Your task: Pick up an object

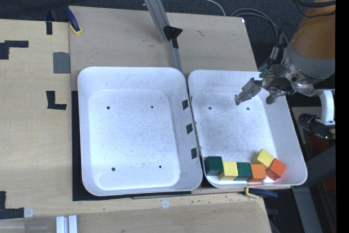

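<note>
where smooth cube blocks (244, 168) crowd the white bin (283, 117), metal gripper (255, 93) spread open

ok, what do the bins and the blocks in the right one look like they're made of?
The bins look like thin moulded plastic: matte white, rounded corners, speckled and scuffed floors. The blocks at the right bin's near edge are opaque, flat-coloured cubes in green, yellow and orange; painted wood or plastic, can't tell which.

Blocks (245, 167) apparently touching, along right bin's (218, 84) near wall
</note>
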Controlling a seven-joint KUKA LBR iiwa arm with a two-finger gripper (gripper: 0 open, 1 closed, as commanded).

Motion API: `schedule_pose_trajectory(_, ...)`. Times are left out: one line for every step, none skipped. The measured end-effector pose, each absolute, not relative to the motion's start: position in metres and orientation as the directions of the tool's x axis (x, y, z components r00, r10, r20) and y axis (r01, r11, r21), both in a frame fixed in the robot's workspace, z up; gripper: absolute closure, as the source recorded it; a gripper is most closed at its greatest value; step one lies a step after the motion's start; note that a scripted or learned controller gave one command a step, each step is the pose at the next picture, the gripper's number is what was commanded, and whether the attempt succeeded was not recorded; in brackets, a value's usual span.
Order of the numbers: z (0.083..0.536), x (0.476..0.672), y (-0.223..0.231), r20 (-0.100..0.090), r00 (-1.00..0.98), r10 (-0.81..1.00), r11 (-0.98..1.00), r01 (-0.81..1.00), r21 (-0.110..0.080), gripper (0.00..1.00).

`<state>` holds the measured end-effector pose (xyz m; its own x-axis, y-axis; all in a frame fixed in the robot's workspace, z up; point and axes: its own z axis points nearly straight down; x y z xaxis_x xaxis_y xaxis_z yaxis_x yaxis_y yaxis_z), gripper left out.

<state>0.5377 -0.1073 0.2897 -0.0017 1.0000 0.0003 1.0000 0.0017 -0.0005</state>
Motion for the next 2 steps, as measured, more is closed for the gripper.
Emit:
schedule_pose_trajectory(0.291, 0.576, -0.163, -0.003, 0.001, 1.0, -0.001, 1.0, 0.001, 0.0)
schedule_pose_trajectory(0.311, 0.648, -0.185, -0.003, -0.003, 1.0, 0.003, 1.0, 0.005, 0.0)
